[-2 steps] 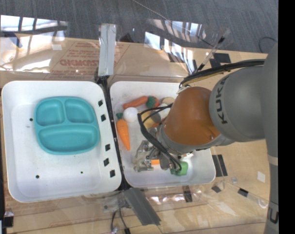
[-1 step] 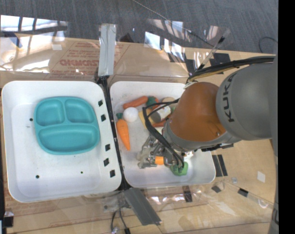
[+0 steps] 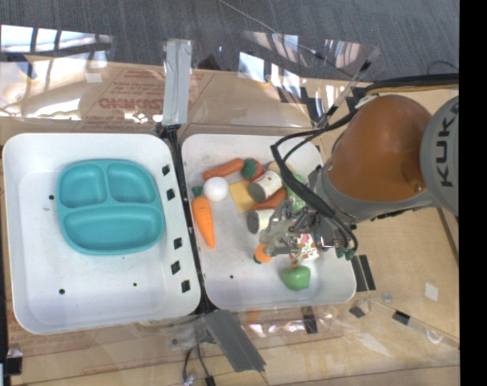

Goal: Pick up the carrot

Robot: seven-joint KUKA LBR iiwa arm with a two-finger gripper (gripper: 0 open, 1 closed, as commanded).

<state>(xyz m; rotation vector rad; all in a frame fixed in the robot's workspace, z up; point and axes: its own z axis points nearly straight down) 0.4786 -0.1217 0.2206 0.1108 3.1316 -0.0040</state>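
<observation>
Carrot [image 3: 204, 221] lies along left wall of right bin [image 3: 227, 296], beside white ball [image 3: 216, 188], well apart from claw [image 3: 295, 240]. Cannot tell claw state. Arm [image 3: 380, 159] enters from right, orange band up, "KU" readable on grey link; claw low over bin's right half, above green apple [image 3: 295, 277]. Left bin [image 3: 26, 240] holds teal 3-section tray [image 3: 108, 205]. Cardboard with red print [image 3: 130, 95] behind bins, text unreadable. Desk [image 3: 412, 312] brown; dark carpet beyond.

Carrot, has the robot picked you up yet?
Not yet. The carrot lies at the left edge of the right bin, untouched. The gripper is down among other toys beside the green apple, apart from it. Reaching, grasping and lifting all remain.
</observation>
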